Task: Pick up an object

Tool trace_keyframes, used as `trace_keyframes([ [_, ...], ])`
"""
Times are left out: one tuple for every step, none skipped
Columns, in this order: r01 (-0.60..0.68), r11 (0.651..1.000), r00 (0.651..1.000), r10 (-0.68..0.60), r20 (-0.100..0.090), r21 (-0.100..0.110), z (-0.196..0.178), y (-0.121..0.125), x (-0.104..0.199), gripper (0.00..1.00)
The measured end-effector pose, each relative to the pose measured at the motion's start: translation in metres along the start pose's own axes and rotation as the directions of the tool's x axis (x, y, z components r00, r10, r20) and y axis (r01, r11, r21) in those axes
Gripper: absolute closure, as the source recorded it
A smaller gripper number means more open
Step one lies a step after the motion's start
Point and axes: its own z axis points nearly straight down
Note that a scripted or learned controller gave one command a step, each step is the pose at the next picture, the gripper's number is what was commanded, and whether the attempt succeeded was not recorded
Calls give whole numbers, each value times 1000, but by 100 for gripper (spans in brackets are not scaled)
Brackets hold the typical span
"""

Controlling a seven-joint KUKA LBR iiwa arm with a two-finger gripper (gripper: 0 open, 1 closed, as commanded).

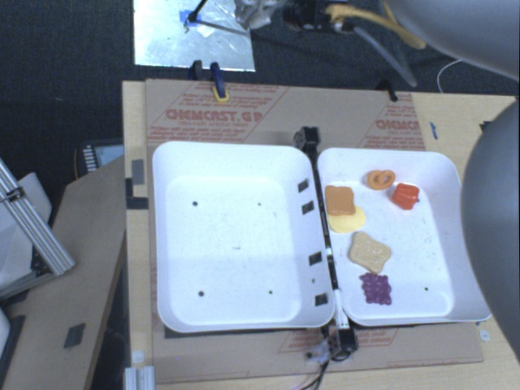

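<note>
**Operator:** Over on the right bin (pixel 443 218), what do you see for me to pick?

**Observer:** You have five small food pieces clustered toward its inner half: an orange ring (pixel 379 179) and a red piece (pixel 405 194) near the far wall, an orange block (pixel 340 200) lying on the edge of a yellow disc (pixel 348 220), then a tan toast slice (pixel 370 253) and a purple grape bunch (pixel 375 288) nearer you. They lie flat and loose, probably as they were tipped in, so nothing is stacked except the block over the disc.

**Operator:** And the left bin (pixel 227 234)?

**Observer:** You see bare white floor with a few dark dots. My guess is that it serves as the drop side.

**Operator:** Where is the tool?

**Observer:** Your arm (pixel 479 15) crosses the upper right corner, and the tool (pixel 262 2) sits at the top edge, past the table (pixel 244 112) and over a shiny sheet (pixel 191 23). It is parked well apart from both bins, likely so the camera gets an open look at the pieces. I cannot tell whether it is spread or closed; it is too blurred.

**Operator:** Best target?

**Observer:** You might favour the toast or the red piece, since each lies apart from its neighbours.
</note>
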Motion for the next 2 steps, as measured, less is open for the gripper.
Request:
trace_keyframes([
  [-6, 1000, 1000, 6, 1, 5, -1, -27, -38, 100],
  [0, 1000, 1000, 0, 0, 2, -1, -6, -1, 100],
])
